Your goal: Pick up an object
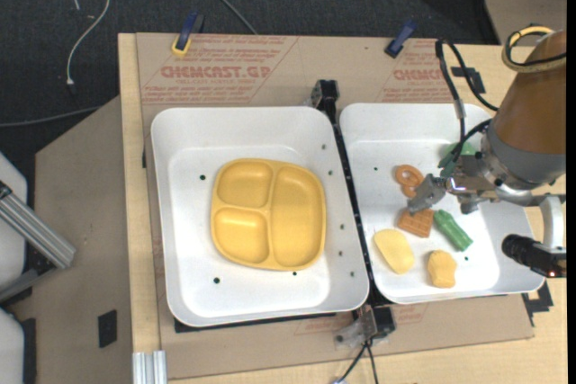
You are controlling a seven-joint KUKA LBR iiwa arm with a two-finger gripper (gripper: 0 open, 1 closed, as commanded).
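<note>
I see the arm (531, 112) reaching in from three o'clock over the right bin (378, 126), its gripper (438, 189) low among the toy foods there. Whether anything sits between its fingers, I can't make out. Just at its nine o'clock lies an orange pretzel (408, 178); at its six o'clock a brown waffle piece (417, 223) and a green pickle (453, 229) lie side by side. Further toward six o'clock rest a pale yellow piece (394, 250) and a smaller yellow-orange piece (441, 269). In the left bin (180, 148) a yellow divided plate (268, 213) sits near the middle.
</note>
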